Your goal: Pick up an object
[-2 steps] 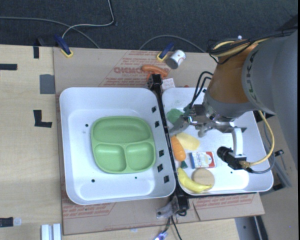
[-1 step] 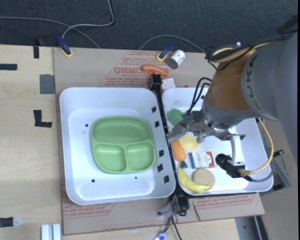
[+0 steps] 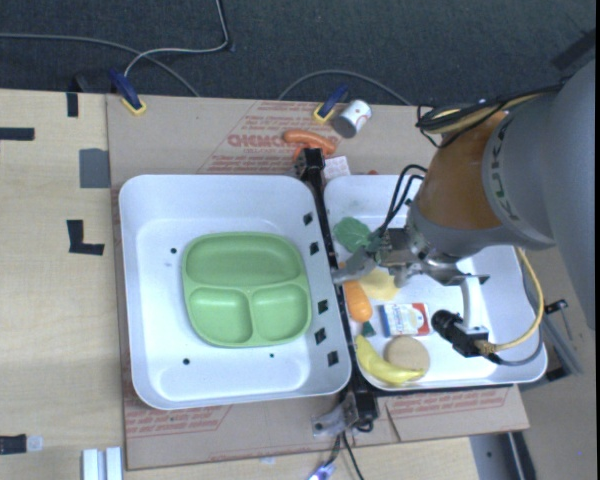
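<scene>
Green plastic comes first in our survey: a divided plate [image 3: 246, 287] lies flat in the left bin [image 3: 140, 268], three compartments facing up, nothing on it.

We move to the right bin [image 3: 520, 368], where the small items cluster along its left wall. From far to near we note a green piece [image 3: 352, 233], a yellow piece [image 3: 380, 286] just beside an orange carrot-like piece [image 3: 358, 303], a small red and white packet [image 3: 404, 318], a round tan item [image 3: 407, 353] and a banana [image 3: 385, 369] touching that tan item.

Over this cluster hangs the gripper [image 3: 375, 258], low between the green piece and the yellow one. We cannot tell whether it is apart or together, and we see nothing held.

We judge the yellow or orange piece the likeliest target. These look like toy food: light, rigid, smooth, hence apt to slip. We advise taking the orange piece across its narrow width, mid-length. The bin wall close by leaves little clearance on that side.
</scene>
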`<control>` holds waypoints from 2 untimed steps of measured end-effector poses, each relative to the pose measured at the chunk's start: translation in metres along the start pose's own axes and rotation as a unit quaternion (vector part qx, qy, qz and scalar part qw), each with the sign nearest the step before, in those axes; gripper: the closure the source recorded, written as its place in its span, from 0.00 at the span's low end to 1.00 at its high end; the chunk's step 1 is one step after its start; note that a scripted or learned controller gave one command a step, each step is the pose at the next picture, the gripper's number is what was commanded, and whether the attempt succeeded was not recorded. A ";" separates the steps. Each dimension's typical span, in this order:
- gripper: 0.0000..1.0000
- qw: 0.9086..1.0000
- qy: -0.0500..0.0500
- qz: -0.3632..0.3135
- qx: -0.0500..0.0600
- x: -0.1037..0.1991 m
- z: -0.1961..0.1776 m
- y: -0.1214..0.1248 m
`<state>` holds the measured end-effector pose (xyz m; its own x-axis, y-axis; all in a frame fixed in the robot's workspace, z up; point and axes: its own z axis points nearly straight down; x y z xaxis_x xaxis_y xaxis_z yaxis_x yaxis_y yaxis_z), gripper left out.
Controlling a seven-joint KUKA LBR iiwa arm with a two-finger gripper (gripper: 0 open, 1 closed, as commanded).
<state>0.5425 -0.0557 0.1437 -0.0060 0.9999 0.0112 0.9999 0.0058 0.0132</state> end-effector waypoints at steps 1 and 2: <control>0.00 1.000 0.009 -0.005 0.017 -0.007 0.010 0.019; 0.00 1.000 0.009 -0.005 0.017 -0.007 0.010 0.019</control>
<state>0.5620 -0.0628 0.1334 -0.0150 0.9994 0.0302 0.9997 0.0156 -0.0198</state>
